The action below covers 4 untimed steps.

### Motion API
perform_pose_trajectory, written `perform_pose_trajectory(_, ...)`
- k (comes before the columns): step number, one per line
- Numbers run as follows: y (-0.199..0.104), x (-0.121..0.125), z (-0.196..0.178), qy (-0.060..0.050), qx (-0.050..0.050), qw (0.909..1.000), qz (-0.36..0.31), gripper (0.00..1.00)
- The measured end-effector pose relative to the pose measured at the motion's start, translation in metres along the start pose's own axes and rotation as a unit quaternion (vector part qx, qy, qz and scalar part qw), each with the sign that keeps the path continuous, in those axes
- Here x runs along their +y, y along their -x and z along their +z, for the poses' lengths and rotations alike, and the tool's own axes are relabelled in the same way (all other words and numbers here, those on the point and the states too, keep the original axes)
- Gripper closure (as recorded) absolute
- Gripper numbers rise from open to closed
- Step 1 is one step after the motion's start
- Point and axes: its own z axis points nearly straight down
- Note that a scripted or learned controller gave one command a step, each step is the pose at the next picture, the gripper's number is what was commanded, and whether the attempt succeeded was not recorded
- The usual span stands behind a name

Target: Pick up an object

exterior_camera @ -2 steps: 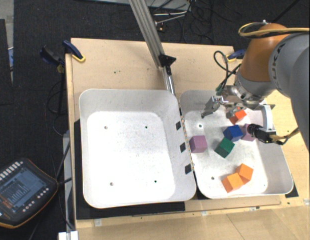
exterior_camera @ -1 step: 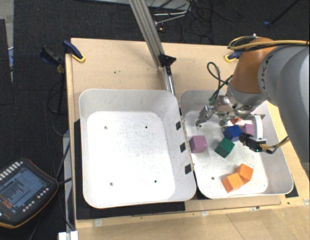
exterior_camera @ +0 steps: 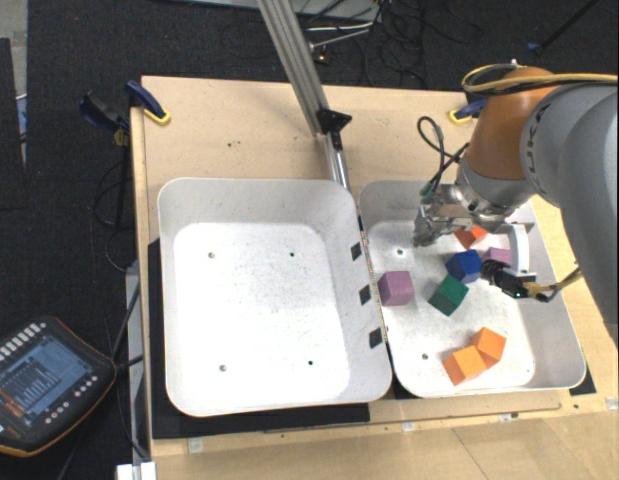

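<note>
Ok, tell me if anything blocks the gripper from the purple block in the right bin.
Nothing visible does. The gripper hangs near the back of the right bin, and the purple block lies just in front of it on bare floor. The blue block and green block sit off to the side.

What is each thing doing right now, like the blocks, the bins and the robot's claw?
purple block: lying loose in the right bin, near its left wall.
green block: tilted, touching the blue one.
blue block: loose, beside the green one.
two orange blocks: side by side, touching, near the front.
gripper: low over the right bin's back part, no block seen in it.
right bin: holds the blocks.
left bin: sits beside the right one.
</note>
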Motion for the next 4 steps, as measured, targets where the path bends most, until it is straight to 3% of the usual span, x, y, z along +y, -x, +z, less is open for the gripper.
perform_pose_trajectory(2, -0.007, -0.003, -0.126, 0.003, -0.001, 1.0, -0.002, 1.0)
perform_pose_trajectory(3, -0.007, -0.001, -0.166, 0.002, 0.0, 1.0, -0.002, 1.0)
perform_pose_trajectory(4, -0.058, 0.008, -0.169, 0.0, 0.001, 1.0, -0.004, 1.0)
